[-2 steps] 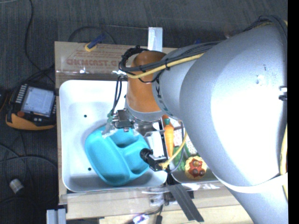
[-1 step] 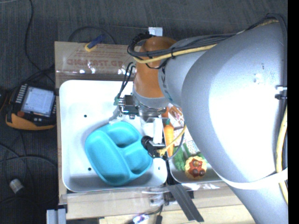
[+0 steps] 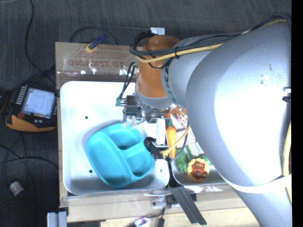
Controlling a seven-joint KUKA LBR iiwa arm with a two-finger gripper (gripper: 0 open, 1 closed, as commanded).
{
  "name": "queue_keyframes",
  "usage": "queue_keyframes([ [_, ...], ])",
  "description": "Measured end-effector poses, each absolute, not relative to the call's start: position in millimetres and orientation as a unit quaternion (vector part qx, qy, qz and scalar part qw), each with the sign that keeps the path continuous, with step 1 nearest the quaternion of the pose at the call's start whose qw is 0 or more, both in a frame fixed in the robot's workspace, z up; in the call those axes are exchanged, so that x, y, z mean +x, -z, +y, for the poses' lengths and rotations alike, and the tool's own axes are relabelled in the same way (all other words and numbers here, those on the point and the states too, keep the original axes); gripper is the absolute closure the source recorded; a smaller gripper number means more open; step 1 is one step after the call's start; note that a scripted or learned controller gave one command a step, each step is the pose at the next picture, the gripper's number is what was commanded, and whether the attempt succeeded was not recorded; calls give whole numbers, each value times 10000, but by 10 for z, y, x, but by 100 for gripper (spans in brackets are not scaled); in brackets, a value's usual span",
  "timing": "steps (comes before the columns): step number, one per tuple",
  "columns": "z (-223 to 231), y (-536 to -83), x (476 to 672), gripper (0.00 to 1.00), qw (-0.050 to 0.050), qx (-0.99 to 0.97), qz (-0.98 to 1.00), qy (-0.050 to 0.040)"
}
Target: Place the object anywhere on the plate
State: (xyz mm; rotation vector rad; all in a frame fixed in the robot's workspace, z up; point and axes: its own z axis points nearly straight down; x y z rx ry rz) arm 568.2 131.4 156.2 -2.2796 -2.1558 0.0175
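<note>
Dark carpet surrounds the bench, where a blue sectioned plate (image 3: 119, 157) lies tilted in the left bin (image 3: 75, 108). The gripper (image 3: 135, 119) hangs at the plate's far rim; its state cannot be told. A carrot (image 3: 171, 138) stands just right, in the neighbouring bin. A release here could be lost off the rim.

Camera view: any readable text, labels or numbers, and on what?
Clear plastic bag at the bench's far edge: reddish print, too blurred to read.
Handheld pendant on the floor: lit screen, contents too small to read.
Packet in the right bin: printed pattern, no legible words.
Blue plate: no text.
</note>
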Motion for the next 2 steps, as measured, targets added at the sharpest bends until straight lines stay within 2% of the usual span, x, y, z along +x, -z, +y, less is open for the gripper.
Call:
queue_keyframes([
  [1, 1899, -1670, 5659, 100, 8, -7322, -6811, -30],
  [2, 1896, -1670, 5660, 0, 4, -7323, -6810, -32],
])
